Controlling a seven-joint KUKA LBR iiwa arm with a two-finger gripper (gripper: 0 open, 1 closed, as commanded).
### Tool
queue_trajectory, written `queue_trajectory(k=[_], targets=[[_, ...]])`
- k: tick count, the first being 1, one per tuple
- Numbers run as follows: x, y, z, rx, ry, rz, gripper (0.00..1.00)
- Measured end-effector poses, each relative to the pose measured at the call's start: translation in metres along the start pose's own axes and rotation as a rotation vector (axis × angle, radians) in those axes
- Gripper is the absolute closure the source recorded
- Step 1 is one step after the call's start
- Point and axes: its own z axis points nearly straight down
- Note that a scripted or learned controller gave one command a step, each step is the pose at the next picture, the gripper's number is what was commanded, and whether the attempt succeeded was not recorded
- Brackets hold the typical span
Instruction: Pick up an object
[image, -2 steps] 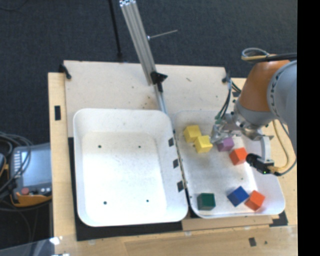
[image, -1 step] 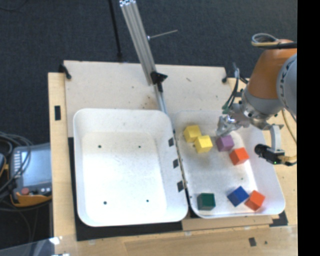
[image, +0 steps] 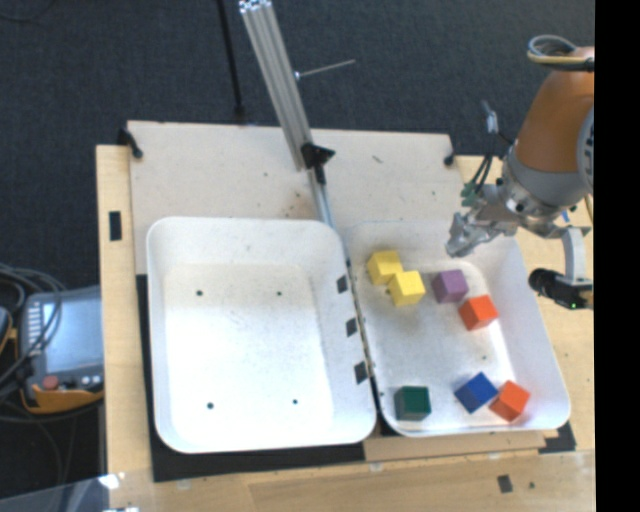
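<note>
The right bin (image: 530, 330) holds seven blocks, all lying below the hand (image: 466, 238): a purple cube (image: 450, 285) nearest it, two yellow cubes (image: 394, 278) touching each other off to its left, an orange cube (image: 478, 312) just beyond the purple one, and far from it a green cube (image: 411, 402), a blue cube (image: 477, 391) and a second orange block (image: 511, 400). The left bin (image: 250, 335) lies well apart. The hand hovers over the right bin's upper rim, touching no block; whether it is spread or closed cannot be told.
</note>
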Motion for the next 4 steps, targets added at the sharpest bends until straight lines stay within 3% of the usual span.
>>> queue_trajectory(k=[1, 4], targets=[[-0.001, 0.000, 0.039, 0.009, -0.001, 0.004, 1.00], [0.152, -0.055, 0.009, 0.006, 0.004, -0.004, 1.00]])
